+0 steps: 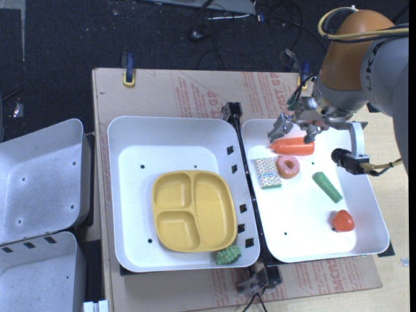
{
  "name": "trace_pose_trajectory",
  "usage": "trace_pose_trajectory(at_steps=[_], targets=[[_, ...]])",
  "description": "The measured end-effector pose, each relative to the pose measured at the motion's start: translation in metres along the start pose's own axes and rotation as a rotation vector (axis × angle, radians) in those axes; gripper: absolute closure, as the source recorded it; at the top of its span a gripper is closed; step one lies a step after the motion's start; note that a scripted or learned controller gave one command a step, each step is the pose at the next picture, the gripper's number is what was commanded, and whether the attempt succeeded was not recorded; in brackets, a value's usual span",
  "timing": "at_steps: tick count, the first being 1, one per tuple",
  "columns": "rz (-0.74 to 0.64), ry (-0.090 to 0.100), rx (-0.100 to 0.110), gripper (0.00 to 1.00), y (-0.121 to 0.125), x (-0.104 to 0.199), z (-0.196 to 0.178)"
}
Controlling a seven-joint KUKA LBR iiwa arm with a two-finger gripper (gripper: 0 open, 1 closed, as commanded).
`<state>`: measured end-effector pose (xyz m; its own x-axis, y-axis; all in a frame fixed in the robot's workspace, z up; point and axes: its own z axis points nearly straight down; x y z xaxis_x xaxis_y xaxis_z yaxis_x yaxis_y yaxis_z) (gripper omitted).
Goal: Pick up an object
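The end effector (294, 130) hangs spread apart, straddling the toy carrot (293, 147). Lower squarely, then close across its narrow width.

Glossy yellow plastic on the divided plate (194, 210), smooth white plastic bins (123, 135), matt printed cardboard (175, 86) underneath.

Bench (169, 86): brown board with red print, bearing both bins.
Left bin (123, 142): white, shallow.
Right bin (370, 226): white, touching the left bin.
Clamp (129, 69): blue and yellow, far left bench edge.
Floor (58, 38): dark, cables at the far side.
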<state>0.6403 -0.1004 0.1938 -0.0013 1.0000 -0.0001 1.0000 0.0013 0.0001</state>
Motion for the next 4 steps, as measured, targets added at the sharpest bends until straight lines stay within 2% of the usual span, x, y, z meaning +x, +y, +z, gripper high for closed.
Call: trace_pose_trajectory(at_steps=[1, 2, 3, 4], targets=[[0.002, 0.0, 0.004, 0.0, 0.0, 0.001, 0.043], [0.002, -0.005, -0.006, 0.0, 0.002, -0.001, 0.092], [0.002, -0.007, -0.016, 1.0, 0.005, -0.002, 0.076], [0.001, -0.001, -0.006, 1.0, 0.004, -0.003, 0.012]])
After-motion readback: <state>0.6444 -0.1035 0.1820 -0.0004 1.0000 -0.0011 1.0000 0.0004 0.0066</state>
